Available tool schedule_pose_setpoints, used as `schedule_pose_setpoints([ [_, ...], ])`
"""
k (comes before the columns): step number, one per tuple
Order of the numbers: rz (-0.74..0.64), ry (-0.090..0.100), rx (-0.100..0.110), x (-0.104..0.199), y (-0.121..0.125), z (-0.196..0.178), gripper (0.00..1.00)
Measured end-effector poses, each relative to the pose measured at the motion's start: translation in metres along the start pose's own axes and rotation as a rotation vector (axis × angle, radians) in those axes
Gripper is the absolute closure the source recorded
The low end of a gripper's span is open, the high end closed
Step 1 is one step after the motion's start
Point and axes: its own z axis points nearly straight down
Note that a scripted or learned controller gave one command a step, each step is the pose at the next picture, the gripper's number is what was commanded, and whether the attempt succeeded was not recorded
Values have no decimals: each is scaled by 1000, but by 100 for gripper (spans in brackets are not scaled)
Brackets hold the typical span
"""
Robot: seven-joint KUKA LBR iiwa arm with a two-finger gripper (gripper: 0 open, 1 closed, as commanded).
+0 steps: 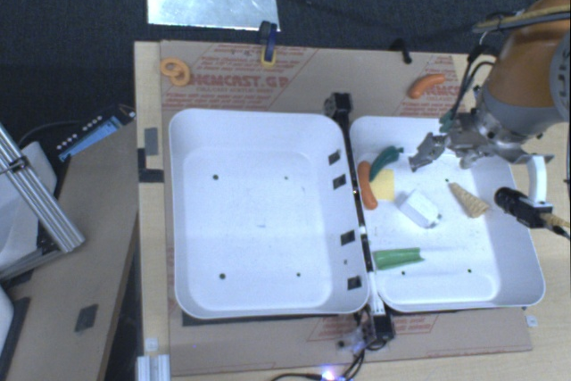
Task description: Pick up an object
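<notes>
Gripper point(426, 153) hangs over the upper part of the right white shallow bin point(517, 281), arm coming in from the right with its orange band at the frame edge. Whether it is apart or together, cannot tell from this angle; nothing visible between the tips.

Nearest to the gripper, just left of it: dark green curved pepper-like piece point(385, 159), close but apart. Below that, a pale yellow block point(383, 185), touching an orange carrot-shaped piece point(366, 184) that lies along the bin's left wall. Below the gripper, a small white rectangular box point(418, 210) on the bin floor. Right and below of the gripper, a tan waffle cone point(469, 199), tilted, point toward upper left. Farther down, a bright green long bean-like piece point(396, 257) lies near the left wall, well apart from the gripper.

Above the gripper, outside the bin, an orange sausage-shaped piece point(426, 86) sits on the cardboard sheet point(294, 71). Far left: left white shallow bin point(187, 192). Beyond it, at the cardboard's upper-left corner, an orange pretzel-like ring point(176, 71).
</notes>
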Motion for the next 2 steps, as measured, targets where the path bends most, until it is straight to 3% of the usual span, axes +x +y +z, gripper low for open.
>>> schedule_pose_setpoints([
  [1, 2, -1, -2, 22, 9, 108, 0],
  [2, 5, -1, 5, -15, -31, 120, 0],
])
